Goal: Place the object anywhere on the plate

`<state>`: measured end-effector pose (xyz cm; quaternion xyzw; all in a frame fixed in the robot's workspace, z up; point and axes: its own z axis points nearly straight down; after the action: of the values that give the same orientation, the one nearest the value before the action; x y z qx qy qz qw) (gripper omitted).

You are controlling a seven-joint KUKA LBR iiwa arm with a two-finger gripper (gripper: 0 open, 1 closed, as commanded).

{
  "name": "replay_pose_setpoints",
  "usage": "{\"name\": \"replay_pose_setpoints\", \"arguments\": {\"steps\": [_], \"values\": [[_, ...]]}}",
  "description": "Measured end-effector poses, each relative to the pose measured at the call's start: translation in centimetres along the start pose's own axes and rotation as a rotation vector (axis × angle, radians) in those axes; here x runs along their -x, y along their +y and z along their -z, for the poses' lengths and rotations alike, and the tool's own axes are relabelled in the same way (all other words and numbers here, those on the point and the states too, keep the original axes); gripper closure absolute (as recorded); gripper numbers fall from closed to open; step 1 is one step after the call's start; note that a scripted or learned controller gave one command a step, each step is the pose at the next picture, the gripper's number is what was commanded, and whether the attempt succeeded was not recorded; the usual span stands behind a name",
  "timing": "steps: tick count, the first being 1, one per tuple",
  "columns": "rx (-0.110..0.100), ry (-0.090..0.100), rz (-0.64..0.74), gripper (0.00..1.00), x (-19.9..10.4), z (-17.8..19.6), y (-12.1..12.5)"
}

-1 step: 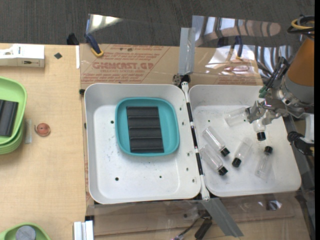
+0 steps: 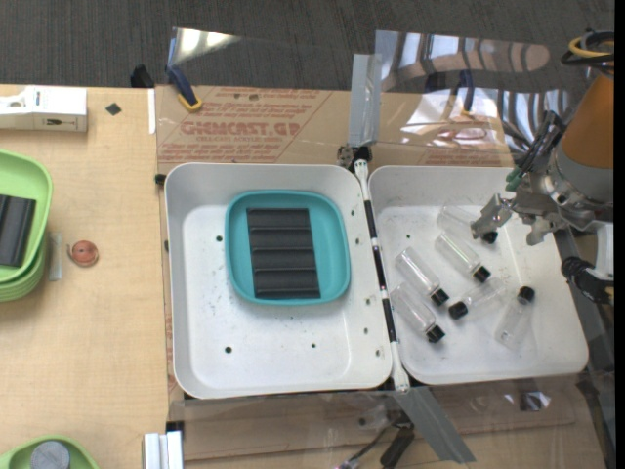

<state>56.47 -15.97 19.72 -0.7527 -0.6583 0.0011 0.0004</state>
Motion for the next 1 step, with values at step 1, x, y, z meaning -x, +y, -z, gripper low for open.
{"name": "replay_pose_setpoints", "arguments": {"steps": [1], "values": [[0.001,-0.001,-0.031,0.0,5.2,7.27,-1.32]]}}
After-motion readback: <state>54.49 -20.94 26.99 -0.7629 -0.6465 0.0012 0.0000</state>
